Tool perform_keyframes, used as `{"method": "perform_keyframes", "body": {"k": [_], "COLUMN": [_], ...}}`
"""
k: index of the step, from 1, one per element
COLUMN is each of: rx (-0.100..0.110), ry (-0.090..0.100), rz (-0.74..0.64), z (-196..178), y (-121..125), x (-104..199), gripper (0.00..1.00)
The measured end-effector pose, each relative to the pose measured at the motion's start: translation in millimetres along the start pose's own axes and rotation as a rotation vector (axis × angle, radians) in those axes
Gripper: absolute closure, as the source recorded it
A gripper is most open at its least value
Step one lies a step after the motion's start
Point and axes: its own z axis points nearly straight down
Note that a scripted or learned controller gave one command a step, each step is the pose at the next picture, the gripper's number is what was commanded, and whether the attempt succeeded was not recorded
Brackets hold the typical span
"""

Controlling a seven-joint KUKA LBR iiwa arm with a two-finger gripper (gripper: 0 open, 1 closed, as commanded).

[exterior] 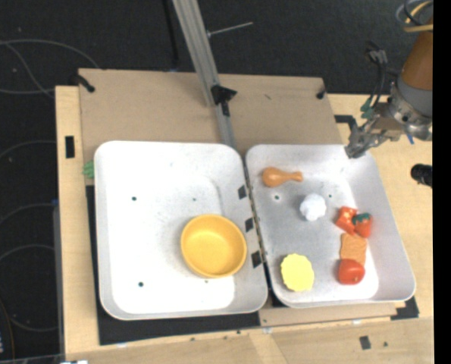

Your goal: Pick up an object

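Approach step, I judge: the gripper [357, 147], its opening impossible to tell, hangs at the right bin's [380, 279] far right corner, and must next drop onto something like the orange drumstick [281, 177] near that bin's far edge

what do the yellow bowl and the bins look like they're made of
Yellow bowl: probably plastic, smooth and even in colour, with a soft sheen and a thin moulded rim. Left bin and right bin: likely thin formed plastic, matte white with rounded corners and grey scuffs; painted metal can't be ruled out.
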Motion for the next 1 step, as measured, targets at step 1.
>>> {"method": "perform_keyframes", "body": {"k": [1], "rx": [0.003], "ry": [0.002], "rz": [-0.003], "z": [-11.5], "y": [-18.5], "x": [49.6], "gripper": [1.0]}}
